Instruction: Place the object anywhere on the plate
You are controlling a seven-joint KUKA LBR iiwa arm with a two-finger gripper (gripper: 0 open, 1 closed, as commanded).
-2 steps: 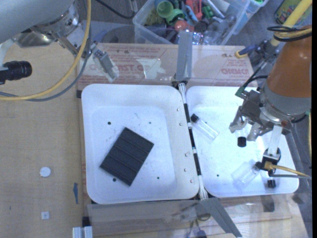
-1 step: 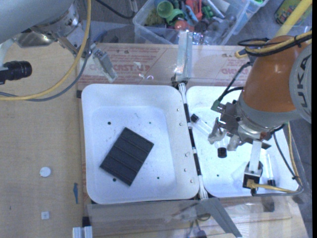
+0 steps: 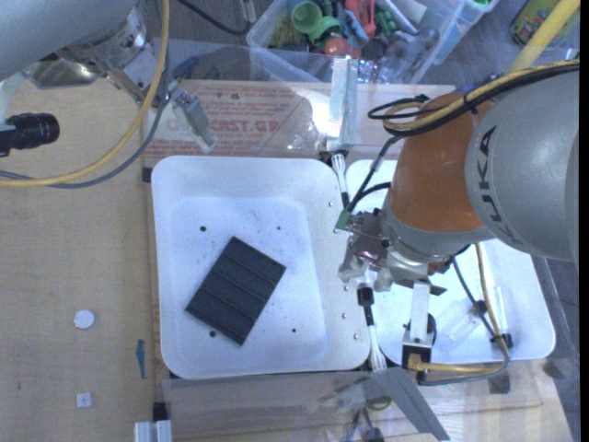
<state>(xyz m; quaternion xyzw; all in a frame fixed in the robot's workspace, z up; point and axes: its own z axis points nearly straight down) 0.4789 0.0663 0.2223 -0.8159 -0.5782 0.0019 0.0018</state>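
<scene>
Over the right bin (image 3: 538,334) the gripper (image 3: 398,282) hangs low beneath the arm's orange band, and the wrist's bulk hides whether it is clenched or released; nothing can be seen in its grasp. The task's thing, a black ribbed slab (image 3: 236,289), lies flat and askew in the left bin (image 3: 175,187), well apart from the gripper, so the pick looks not yet made. Next, I judge, comes a crossing over the shared rim and a descent square to the slab's narrow width. The plate cannot be told from the white under the arm. A clear tub of toys (image 3: 368,17) and a cardboard sheet (image 3: 239,122) sit beyond, out of the path.
</scene>
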